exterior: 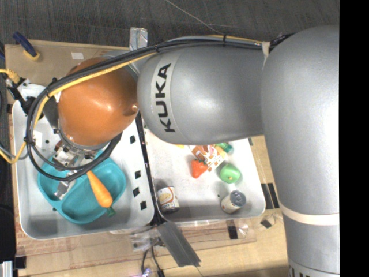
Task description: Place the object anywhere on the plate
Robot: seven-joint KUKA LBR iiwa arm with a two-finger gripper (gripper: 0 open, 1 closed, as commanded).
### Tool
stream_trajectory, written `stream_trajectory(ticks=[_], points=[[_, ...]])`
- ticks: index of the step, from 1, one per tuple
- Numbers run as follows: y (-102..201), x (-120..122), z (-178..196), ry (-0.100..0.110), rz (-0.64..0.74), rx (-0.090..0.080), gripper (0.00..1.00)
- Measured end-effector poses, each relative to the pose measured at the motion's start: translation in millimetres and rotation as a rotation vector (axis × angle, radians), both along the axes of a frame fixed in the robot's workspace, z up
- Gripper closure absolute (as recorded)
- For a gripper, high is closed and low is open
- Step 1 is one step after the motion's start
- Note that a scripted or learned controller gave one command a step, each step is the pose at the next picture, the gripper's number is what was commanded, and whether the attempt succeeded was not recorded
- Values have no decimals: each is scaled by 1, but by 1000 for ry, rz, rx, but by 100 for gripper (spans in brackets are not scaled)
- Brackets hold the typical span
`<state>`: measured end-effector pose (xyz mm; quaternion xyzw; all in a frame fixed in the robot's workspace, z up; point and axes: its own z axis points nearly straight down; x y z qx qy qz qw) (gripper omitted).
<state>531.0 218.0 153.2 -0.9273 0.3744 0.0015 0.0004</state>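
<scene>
A teal plate [86, 203] lies in the left bin, toward its front. An orange carrot [99, 190] rests on the plate, slanting from upper left to lower right, its green end at the plate's front edge. My gripper [68, 156] hangs just above the plate's back rim, left of the carrot's upper end, mostly hidden under the orange wrist band [95, 108]. The carrot lies apart from the gripper, on the plate's surface.
The left bin [29, 212] holds the plate. The right bin [173, 172] holds a small can [166, 198], a red strawberry-like toy [199, 168], a printed packet [211, 154], a green apple [229, 173] and a grey lidded jar [234, 200]. My arm's grey body covers both bins' back halves.
</scene>
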Motion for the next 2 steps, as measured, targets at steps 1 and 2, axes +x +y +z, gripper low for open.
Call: stream_trajectory(ticks=[1, 2], points=[[0, 0, 0, 0, 0, 0, 0], [2, 34, -12, 0, 31, 0, 0]])
